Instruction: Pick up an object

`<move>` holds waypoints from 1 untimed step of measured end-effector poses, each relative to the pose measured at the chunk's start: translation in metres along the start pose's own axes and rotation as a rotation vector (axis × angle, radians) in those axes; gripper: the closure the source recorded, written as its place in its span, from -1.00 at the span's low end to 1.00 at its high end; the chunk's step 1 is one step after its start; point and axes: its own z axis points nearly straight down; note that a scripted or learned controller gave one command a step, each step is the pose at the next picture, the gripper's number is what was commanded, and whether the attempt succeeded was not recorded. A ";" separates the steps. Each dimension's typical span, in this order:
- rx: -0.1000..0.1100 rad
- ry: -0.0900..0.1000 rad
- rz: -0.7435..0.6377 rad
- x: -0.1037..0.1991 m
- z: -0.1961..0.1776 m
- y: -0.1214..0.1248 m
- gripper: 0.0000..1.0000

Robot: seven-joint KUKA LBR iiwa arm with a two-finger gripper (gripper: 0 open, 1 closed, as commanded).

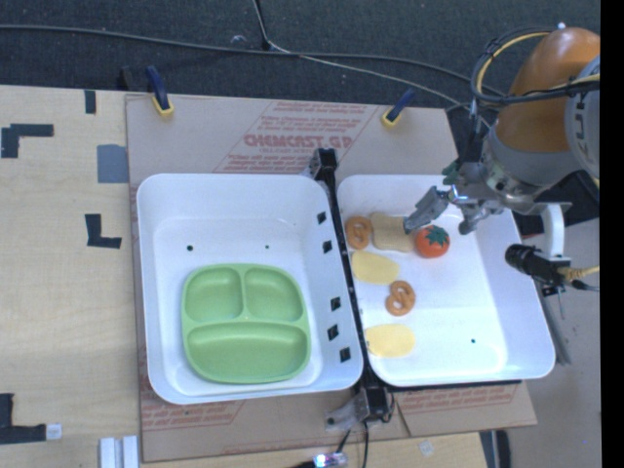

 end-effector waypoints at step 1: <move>-0.012 -0.002 -0.003 0.000 -0.006 0.002 -1.00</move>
